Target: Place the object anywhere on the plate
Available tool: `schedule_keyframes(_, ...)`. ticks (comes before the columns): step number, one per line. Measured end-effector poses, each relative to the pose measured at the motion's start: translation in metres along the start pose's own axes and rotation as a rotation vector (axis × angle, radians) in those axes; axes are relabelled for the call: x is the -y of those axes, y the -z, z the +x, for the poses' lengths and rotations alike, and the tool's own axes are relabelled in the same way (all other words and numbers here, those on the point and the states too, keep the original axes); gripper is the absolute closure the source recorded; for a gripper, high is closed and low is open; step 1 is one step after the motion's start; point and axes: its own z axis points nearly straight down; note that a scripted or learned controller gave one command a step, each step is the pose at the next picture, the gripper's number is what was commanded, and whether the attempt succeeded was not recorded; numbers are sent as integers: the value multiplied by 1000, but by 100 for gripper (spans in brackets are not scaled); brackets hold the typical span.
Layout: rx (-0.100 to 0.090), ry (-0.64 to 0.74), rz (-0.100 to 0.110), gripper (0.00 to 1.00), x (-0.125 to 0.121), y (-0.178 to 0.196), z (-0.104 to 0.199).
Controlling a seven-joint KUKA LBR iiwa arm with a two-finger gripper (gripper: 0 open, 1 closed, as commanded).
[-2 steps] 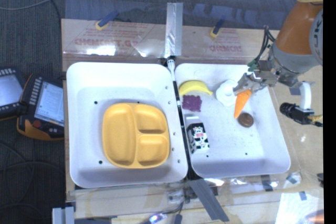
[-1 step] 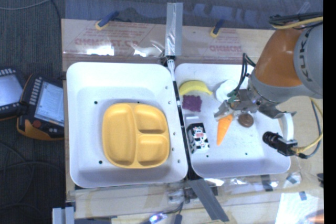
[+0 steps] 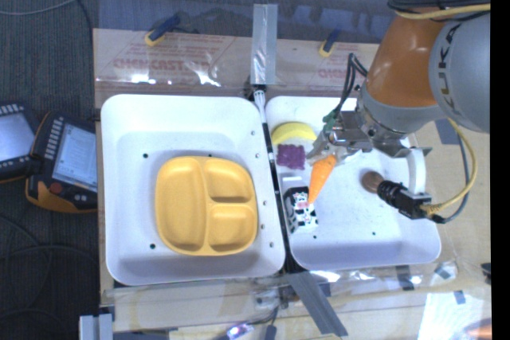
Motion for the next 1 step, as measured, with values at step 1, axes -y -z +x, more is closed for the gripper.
schedule_keyframes(1,-2,343,2,100,-1,-55,66)
